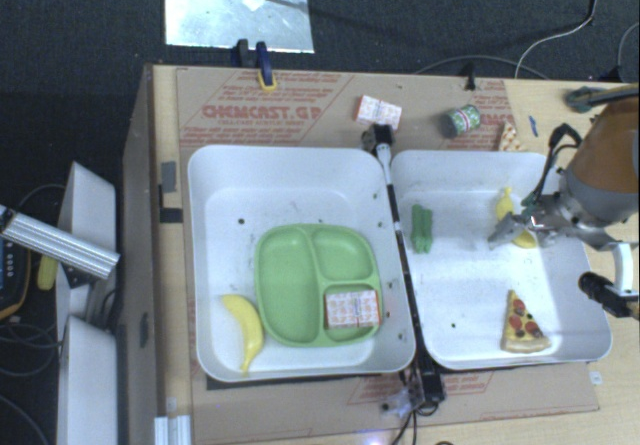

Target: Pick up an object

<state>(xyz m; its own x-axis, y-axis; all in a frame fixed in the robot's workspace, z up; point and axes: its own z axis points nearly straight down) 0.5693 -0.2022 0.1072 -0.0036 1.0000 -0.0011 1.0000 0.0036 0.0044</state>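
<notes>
Finding: the claw [510, 230] sits low in the right bin [470, 348], reaching in from the right, its tips at the near edge of a small yellow object [513, 216] lying close to that bin's upper right part. How far the claw stands open cannot be told from this view, and nothing is visibly held between its tips.

Risks, as judged from the present layout:
- The yellow object is partly covered by the claw, so its true outline is uncertain; a closing off its middle could pinch one end and flick it away.
- It looks smooth and curved (probably a toy fruit), so it may squirt out sideways under pressure.
- The claw is low over the bin floor; any further descent could drive the tips into the plastic and stall the grasp.

Orientation: the visible part of the yellow object suggests a long axis running from upper left to lower right, its narrower end pointing up and away from the camera. This is a tentative reading, since its lower portion is obscured.

Other candidates lie well apart: a green block [422, 229] by the divider and a pizza slice [523, 324] near the front edge.
</notes>
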